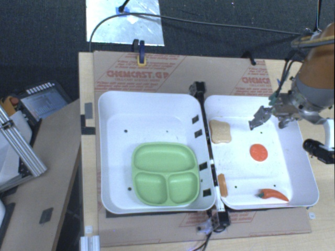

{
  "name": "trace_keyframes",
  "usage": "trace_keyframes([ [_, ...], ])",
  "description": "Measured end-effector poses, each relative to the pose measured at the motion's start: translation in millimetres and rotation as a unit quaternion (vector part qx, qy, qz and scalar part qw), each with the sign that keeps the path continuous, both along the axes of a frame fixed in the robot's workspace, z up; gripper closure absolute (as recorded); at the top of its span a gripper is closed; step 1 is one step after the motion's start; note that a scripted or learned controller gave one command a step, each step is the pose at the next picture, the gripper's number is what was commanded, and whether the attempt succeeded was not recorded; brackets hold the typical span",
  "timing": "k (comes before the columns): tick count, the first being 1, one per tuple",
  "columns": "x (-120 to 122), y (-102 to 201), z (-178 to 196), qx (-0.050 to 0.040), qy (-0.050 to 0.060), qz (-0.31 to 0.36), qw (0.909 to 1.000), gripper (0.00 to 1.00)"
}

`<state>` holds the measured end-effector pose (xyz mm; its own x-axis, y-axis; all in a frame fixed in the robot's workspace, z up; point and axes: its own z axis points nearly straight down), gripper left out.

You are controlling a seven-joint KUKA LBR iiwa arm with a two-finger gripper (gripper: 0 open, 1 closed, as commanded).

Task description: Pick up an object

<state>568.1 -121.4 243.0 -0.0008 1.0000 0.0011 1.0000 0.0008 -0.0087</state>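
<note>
Table and bins lie untouched: jaws (271,116) hang empty, apparently open, at 1 o'clock of the red disc (258,152); nothing picked.

Grey arm (313,95) — orange band; dark two-finger gripper (271,118)

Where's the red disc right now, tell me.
The red disc lies in the right bin, about mid-floor, below the gripper, right of the tan bread piece.

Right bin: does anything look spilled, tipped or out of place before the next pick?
Nothing stands out. In the right bin the tan bread piece, red disc, carrot and small orange piece lie apart.
</note>
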Motion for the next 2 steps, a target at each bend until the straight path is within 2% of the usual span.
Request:
trace_keyframes([
  [1, 2.1, 0.1, 5.3, -0.0007, -0.005, 0.001, 1.0, 0.0],
  [2, 4.7, -2.6, -37.1, -0.0005, -0.004, 0.0, 1.0, 0.0],
])
